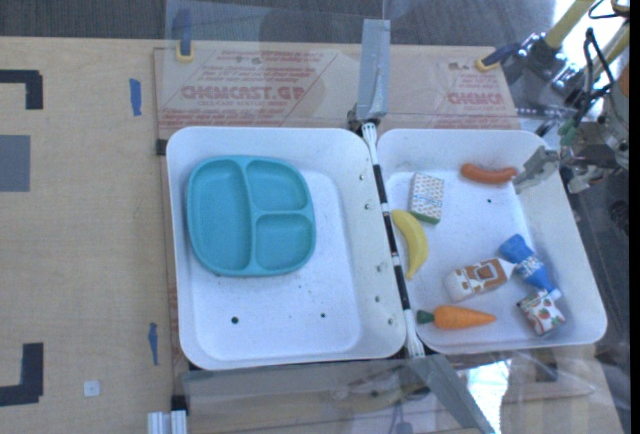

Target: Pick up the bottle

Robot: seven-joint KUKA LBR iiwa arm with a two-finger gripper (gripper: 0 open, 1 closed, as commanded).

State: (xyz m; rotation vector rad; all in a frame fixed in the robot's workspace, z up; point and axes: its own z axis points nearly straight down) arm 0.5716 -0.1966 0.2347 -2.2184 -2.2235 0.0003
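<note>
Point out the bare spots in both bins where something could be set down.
Left bin: bare floor below and right of the teal plate. Right bin: open middle between sausage, box and bottle. Crowded along the near edge: carrot, bottle, blue toy, carton.

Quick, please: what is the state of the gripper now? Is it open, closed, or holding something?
Gripper: at the right bin's far right edge, near the sausage; open or closed cannot be told; nothing seen held.
</note>
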